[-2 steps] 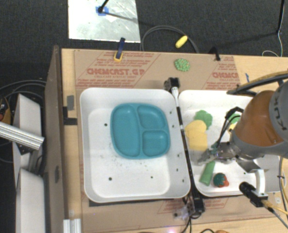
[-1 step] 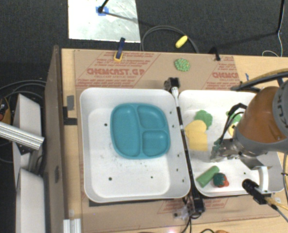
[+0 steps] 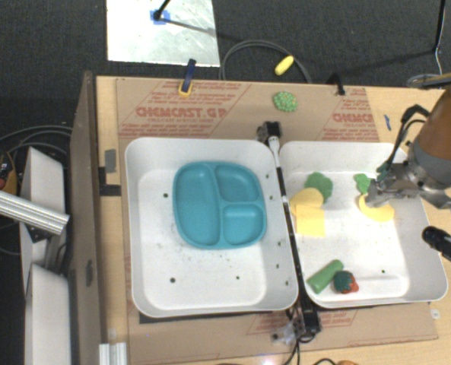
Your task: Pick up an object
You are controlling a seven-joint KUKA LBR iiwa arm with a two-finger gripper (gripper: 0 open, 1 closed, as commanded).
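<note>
My gripper (image 3: 377, 195) reaches in from the right and hangs low over the right bin (image 3: 423, 280), right above a flat yellow piece (image 3: 380, 212) that pokes out beneath it. A small green piece (image 3: 360, 179) lies just to its left. Further left sit a green leafy toy (image 3: 319, 183), a rounded yellow piece (image 3: 304, 198) and a pale yellow block (image 3: 310, 222). Near the bin's front lie a green cylinder (image 3: 325, 274) and a red strawberry (image 3: 347, 282), touching each other.
The left bin (image 3: 149, 280) holds a blue divided plate (image 3: 219, 204). A green knobbly ball (image 3: 285, 101) and a yellow object (image 3: 284, 65) lie on the cardboard behind the bins. A black part of the arm (image 3: 442, 242) sticks out over the right bin's right edge.
</note>
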